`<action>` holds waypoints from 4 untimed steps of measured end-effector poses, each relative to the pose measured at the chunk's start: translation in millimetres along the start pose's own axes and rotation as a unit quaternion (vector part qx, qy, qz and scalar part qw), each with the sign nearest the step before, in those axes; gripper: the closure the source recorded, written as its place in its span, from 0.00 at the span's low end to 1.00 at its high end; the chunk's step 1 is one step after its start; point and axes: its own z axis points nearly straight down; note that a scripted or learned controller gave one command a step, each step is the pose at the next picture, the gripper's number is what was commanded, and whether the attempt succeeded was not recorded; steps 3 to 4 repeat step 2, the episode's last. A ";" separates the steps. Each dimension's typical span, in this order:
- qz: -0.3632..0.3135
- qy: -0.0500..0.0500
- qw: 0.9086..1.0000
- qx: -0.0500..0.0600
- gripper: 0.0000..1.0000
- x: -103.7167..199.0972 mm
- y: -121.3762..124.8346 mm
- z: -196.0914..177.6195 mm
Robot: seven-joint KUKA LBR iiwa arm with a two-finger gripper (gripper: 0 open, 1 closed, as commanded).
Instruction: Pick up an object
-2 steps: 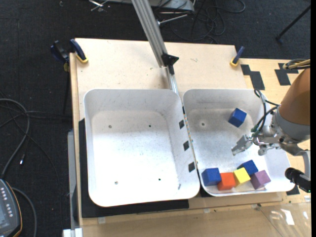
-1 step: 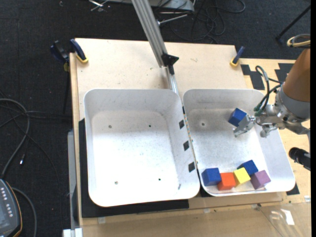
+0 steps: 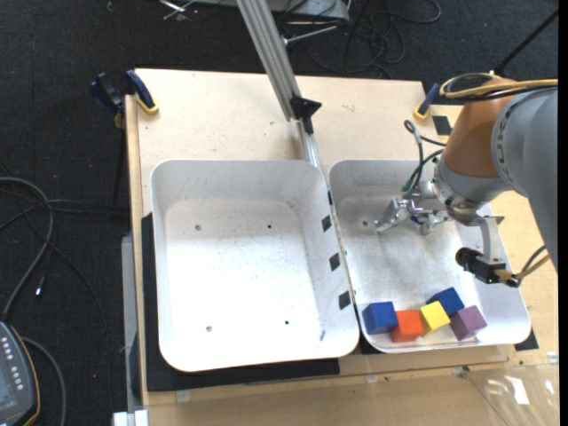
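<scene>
Several small blocks lie along the near edge of the right bin (image 3: pixel 355 185): a blue block (image 3: pixel 379 316), an orange block (image 3: pixel 408 325), a yellow block (image 3: pixel 435 314), a second blue block (image 3: pixel 450 300) and a purple block (image 3: pixel 468 322). My gripper (image 3: pixel 401 214) hangs over the upper middle of that bin, well back from the blocks. Its metal fingers (image 3: pixel 387 218) point left and stand apart, with nothing between them.
The left bin (image 3: pixel 235 264) sits beside the right one, sharing a middle rim. A slanted metal rail (image 3: pixel 271 47) runs down to the bins' junction. Clamps (image 3: pixel 133 91) grip the bench's far left corner. Cables cover the floor around.
</scene>
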 end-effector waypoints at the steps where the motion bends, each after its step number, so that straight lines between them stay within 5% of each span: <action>1: 0.007 0.011 0.999 0.038 0.00 -54.4 55.1 11.0; 2: 0.004 0.000 1.000 0.000 0.00 -63.3 30.2 -25.0; 4: 0.004 0.000 1.000 0.000 0.00 -63.3 30.2 -25.0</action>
